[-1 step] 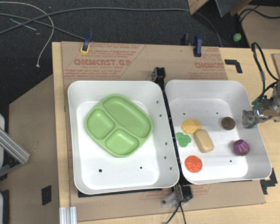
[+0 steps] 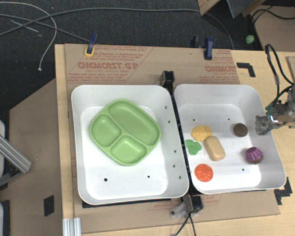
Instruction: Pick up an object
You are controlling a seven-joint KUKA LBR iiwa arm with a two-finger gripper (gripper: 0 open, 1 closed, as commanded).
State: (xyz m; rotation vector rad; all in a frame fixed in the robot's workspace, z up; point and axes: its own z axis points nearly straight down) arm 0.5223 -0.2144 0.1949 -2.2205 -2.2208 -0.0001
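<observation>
Six small objects lie unpicked in the right bin (image 2: 265, 178), the brown ball (image 2: 240, 130) nearest the gripper (image 2: 263, 124) at its three o'clock rim, so grasping remains undone.

Both bins white: left bin (image 2: 83, 181), right bin (image 2: 265, 178). Divided plate (image 2: 125, 131), farthest from the gripper (image 2: 263, 123), plain light green. Nearest the metallic grey gripper: round piece (image 2: 240, 130), dark brown. Just below the gripper: ridged piece (image 2: 254, 155), purple. Farther off: lumpy piece (image 2: 202, 132), yellow; oblong piece (image 2: 214, 148), tan; small piece (image 2: 192, 147), green; round disc (image 2: 203, 172), orange-red. Bench board (image 2: 113, 65) tan with red lettering; two clamps (image 2: 92, 43) on it, blue with yellow.
</observation>
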